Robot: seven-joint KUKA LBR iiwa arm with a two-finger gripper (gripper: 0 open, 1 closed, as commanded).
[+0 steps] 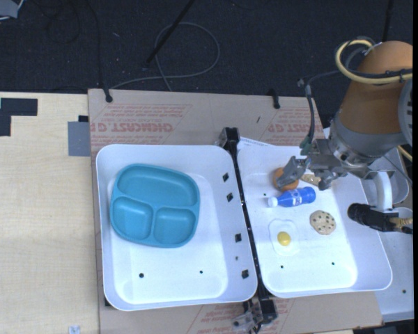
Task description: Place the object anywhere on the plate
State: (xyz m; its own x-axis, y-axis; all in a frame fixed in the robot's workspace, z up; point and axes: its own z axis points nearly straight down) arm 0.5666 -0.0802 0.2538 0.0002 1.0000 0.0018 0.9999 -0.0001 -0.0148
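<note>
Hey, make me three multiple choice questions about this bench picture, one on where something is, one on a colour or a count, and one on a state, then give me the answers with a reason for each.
1. Where does the plate lie?
A. in the left bin
B. in the right bin
C. on the bare bench outside both bins

2. What colour is the bottle?
A. red with a black cap
B. blue with a white cap
C. green all over

3. How does the plate stand with the task?
A. the fried egg lies on it
B. the cookie lies on it
C. none of the small objects lies on it yet

Answers:
1 A, the plate sits in the upper part of the left bin.
2 B, its body is blue and its cap end is white.
3 C, the bottle, fried egg and cookie all lie in the right bin, where the gripper hangs over an orange object.
</note>
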